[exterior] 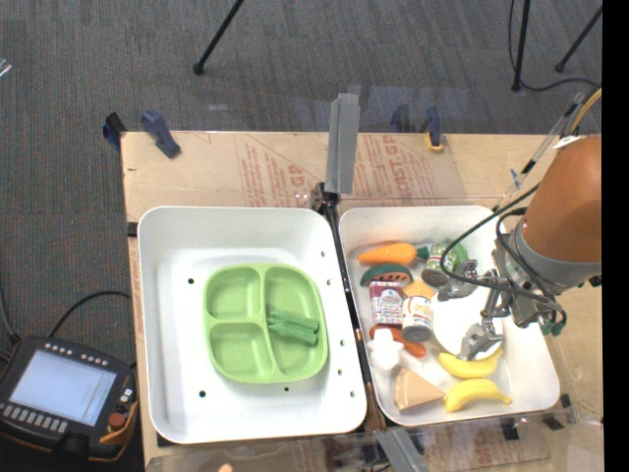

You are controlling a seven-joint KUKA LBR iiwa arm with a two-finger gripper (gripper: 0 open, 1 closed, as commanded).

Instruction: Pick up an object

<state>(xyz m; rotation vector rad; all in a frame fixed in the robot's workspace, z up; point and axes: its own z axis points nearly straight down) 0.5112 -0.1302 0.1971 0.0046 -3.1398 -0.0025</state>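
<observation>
Your gripper (479,343) hangs low in the right bin (536,362), its metal fingers pointing down just above the upper of two yellow bananas (470,365); from this slanted view you cannot tell whether the fingers are apart or together, and nothing is visibly caught between them. The second banana (476,395) lies just below the first, near the bin's front wall, with a tan wedge of toy bread or cheese (417,390) beside it to the left. Further left you have a small can with a red and white label (418,317), a red and white carton (387,306), a watermelon slice (386,275) and an orange carrot (390,254) toward the back. A green can (447,259) sits beside the carrot's tip. In the left bin (167,264) a green divided plate (263,323) rests flat, with a darker green piece (294,325) lying across its divider on the right side. The arm's orange band (578,200) looms over the right bin's far corner.
</observation>
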